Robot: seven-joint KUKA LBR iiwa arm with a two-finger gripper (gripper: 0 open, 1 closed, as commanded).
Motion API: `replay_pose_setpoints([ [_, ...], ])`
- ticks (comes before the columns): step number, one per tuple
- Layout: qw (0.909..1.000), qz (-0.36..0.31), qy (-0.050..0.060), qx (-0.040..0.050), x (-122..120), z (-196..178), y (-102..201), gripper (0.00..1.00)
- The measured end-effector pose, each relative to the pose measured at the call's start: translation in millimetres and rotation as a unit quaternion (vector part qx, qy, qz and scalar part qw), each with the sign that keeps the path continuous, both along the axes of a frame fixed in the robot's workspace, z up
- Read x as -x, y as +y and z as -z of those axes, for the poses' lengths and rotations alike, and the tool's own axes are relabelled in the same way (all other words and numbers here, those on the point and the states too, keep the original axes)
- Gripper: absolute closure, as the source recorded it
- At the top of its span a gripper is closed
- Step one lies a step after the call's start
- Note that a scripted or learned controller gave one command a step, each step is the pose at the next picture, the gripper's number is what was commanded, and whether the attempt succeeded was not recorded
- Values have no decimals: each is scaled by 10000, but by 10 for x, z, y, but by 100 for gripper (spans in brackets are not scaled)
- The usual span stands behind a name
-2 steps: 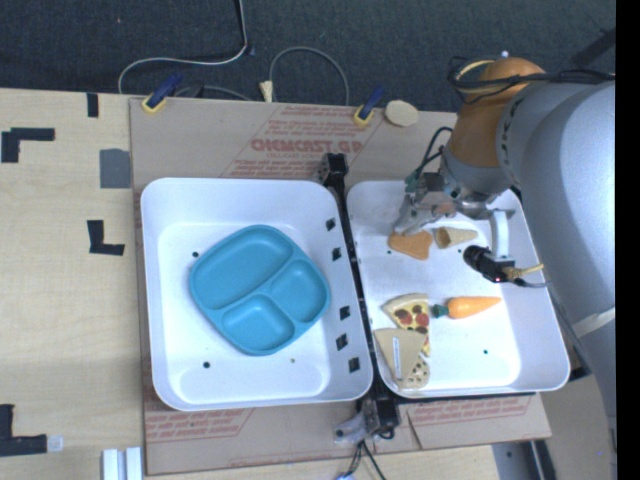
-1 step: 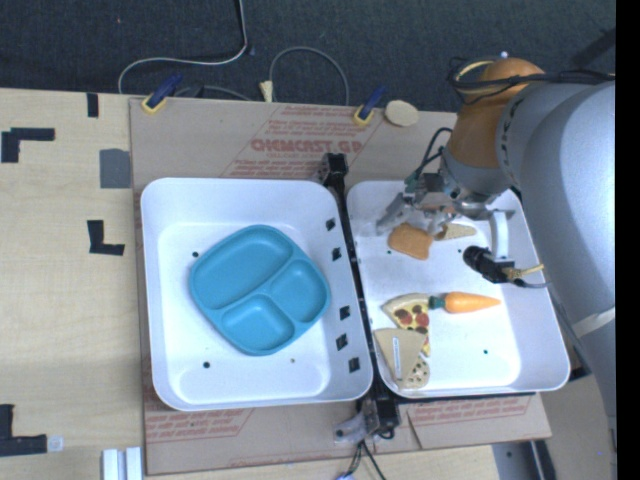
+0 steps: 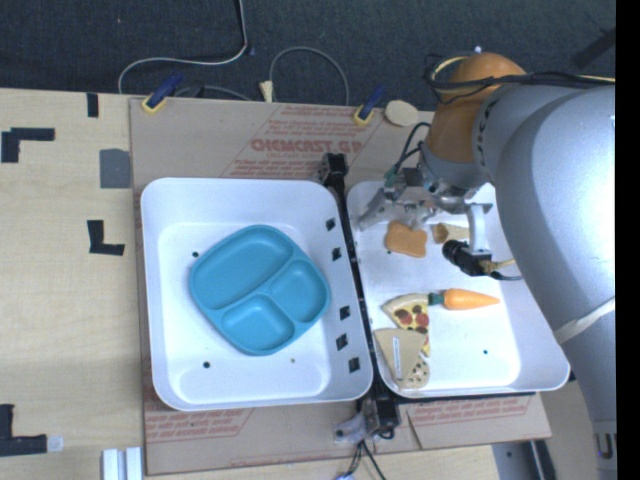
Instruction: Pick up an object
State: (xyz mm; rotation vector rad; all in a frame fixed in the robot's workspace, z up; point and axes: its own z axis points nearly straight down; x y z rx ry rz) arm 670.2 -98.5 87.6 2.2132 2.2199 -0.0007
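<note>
Your tool [image 3: 405, 208] hangs over the tan block [image 3: 406, 239] upper right (grip state unreadable), likely lining up a grasp.

A blue divided plate [image 3: 260, 288] lies in the left bin [image 3: 165, 208], on brown cardboard [image 3: 290, 133] over the wooden surface [image 3: 60, 298]; white cables [image 3: 240, 43] loop behind

Red print on the cardboard sheet [image 3: 290, 138], upside down, possibly "CHEMCAST GP"; smaller lines unreadable.
</note>
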Motion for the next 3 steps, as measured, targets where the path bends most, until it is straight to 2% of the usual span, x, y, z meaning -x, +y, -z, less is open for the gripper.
replay_pose_setpoints([
  [1,10000,6,-34,-19,164,-16,-175,0],
  [2,10000,0,-44,-7,273,-19,-211,0],
  [3,10000,-5,-41,5,270,-123,-219,100],
])
